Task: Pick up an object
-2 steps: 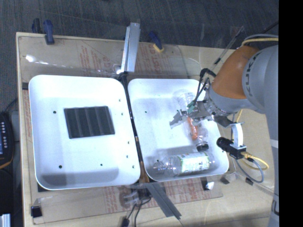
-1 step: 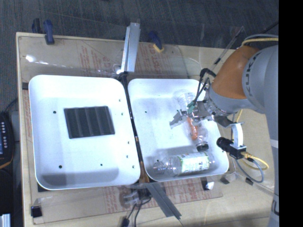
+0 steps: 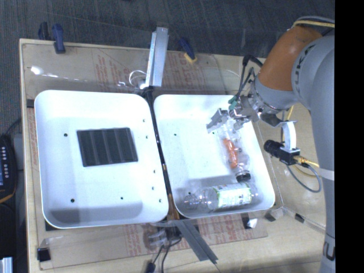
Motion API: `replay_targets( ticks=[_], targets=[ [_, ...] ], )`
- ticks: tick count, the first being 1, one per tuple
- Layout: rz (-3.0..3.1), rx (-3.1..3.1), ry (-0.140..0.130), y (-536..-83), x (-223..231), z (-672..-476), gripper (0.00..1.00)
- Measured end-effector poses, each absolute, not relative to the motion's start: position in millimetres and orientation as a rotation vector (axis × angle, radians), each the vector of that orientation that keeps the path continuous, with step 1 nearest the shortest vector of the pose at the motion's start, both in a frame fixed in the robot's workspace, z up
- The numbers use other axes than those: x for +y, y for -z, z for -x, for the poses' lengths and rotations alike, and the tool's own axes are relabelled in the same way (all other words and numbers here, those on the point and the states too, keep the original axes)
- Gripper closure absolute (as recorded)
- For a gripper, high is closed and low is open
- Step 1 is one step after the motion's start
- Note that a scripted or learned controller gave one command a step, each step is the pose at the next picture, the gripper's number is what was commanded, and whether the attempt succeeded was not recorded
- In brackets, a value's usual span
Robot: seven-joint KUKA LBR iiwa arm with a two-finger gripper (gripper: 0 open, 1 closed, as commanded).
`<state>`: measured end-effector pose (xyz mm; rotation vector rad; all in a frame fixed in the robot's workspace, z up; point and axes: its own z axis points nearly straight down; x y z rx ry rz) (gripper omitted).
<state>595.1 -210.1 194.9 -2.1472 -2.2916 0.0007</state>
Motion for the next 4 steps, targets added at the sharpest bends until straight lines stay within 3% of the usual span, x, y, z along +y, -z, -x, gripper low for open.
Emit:
replay_targets(
  ticks=[1,2,3,4],
  targets=[
    [2.111,-2.326,-0.002,-210,-210,-601.1,0.00],
    [2.054,-2.374,-0.002,-178,-209,-567.2,0.00],
    [1.981,-2.441,0.000,-173,-208,-576.2,0.00],
    [1.904,-2.496,-0.002,-180,-209,-569.5,0.00]
  ],
)
